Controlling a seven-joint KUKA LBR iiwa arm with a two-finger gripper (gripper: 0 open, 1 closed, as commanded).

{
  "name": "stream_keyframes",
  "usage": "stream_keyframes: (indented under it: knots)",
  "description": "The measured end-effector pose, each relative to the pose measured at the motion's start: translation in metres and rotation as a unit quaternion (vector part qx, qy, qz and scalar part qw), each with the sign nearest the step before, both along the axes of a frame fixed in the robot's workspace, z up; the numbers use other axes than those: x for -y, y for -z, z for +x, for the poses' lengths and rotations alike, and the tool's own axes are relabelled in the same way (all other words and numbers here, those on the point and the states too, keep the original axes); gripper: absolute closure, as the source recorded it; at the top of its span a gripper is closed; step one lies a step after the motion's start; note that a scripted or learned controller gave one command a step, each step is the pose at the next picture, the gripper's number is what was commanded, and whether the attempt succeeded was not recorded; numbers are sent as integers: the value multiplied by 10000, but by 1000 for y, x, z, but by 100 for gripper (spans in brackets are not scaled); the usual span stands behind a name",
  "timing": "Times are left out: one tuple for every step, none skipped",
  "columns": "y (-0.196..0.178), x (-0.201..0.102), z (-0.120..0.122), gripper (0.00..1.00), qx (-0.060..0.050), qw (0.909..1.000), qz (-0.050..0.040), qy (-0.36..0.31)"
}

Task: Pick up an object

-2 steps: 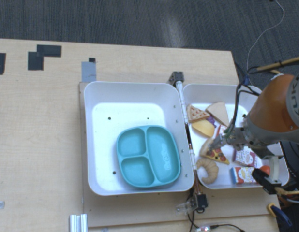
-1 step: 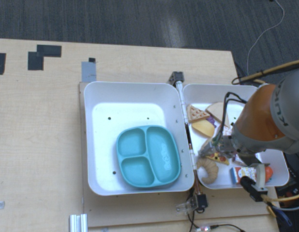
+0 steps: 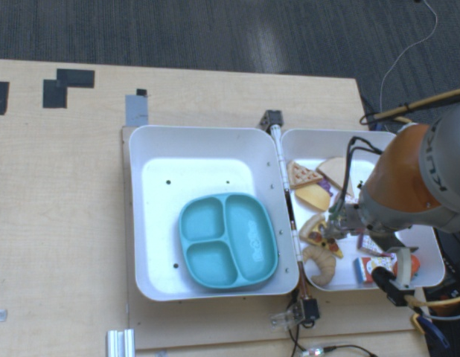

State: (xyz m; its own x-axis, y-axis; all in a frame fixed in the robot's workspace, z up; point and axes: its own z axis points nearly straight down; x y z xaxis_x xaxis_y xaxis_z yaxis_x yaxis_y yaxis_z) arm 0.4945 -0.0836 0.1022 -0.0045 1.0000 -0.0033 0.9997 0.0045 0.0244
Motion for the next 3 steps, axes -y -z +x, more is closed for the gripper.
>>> stream_keyframes:
  knots:
    - [0, 1, 0, 0, -3, 10000, -9, 6]
    - [-11, -1, 1, 100, 9, 10000, 9, -15]
    - [-84, -45, 115, 100, -95, 10000, 18, -13]
